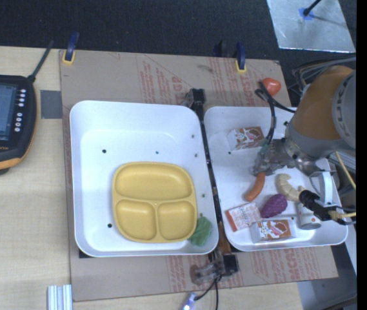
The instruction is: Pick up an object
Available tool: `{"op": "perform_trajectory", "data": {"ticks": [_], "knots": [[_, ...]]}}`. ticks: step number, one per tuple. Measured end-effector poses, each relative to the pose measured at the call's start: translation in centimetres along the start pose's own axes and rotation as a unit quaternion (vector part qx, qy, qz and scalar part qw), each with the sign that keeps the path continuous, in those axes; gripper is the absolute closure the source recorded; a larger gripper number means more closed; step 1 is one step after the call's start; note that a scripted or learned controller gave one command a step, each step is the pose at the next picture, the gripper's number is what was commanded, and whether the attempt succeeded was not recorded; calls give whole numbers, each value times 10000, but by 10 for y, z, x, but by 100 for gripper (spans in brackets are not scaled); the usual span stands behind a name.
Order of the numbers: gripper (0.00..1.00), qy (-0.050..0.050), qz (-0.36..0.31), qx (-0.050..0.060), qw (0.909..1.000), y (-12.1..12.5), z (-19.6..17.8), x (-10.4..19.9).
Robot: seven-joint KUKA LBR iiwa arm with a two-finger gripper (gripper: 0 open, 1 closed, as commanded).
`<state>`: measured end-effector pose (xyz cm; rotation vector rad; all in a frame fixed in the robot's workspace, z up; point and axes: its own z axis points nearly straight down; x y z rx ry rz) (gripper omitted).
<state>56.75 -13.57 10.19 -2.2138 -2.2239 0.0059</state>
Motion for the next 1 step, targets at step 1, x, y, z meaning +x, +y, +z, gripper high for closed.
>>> {"op": "perform_trajectory", "data": {"ticks": [1], "knots": [[100, 4, 1, -16, 10000, 25, -90, 60]]}}
